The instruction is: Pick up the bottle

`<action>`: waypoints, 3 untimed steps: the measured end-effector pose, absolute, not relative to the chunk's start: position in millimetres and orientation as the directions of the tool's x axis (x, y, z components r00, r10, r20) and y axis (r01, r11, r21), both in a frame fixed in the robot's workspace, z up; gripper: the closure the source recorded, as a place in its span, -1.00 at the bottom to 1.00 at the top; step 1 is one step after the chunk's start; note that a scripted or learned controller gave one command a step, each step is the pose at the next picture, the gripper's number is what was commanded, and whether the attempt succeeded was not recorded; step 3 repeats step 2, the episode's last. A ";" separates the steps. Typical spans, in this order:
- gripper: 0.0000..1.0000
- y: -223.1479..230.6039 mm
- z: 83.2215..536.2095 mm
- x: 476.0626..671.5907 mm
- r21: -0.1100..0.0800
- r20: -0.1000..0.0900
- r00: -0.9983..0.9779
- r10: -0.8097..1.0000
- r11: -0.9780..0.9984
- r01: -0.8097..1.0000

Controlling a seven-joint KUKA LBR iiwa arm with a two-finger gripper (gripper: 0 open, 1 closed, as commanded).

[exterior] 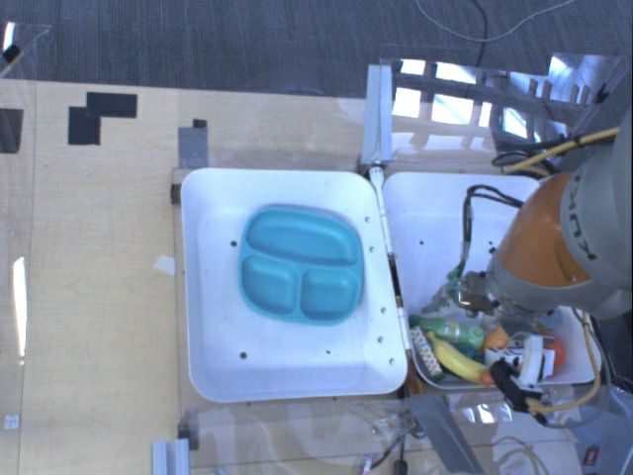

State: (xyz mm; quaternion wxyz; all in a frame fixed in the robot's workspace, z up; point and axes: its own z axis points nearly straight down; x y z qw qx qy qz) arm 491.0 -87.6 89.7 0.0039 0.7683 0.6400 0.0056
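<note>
Green plastic marks the bottle (447,326), lying on its side among a banana (457,358) and other clutter at the near end of the right bin (425,216), just under the arm (559,236). It looks light, stiff and slick, best taken across its body. The arm bends low over the pile from the right; whether its tool (473,297) is clenched or released cannot be told.

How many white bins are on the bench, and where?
2. The left bin holds a blue divided tray. The right bin has a clutter of items in its near corner, partly under the arm, which may hide more.
</note>
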 end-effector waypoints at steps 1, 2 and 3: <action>1.00 -87.3 101.8 493.9 0.020 0.005 0.175 0.984 -0.175 0.984; 1.00 -28.3 184.5 487.4 0.001 0.001 0.549 0.836 -0.549 0.836; 1.00 -28.3 184.5 487.4 0.001 0.001 0.549 0.836 -0.549 0.836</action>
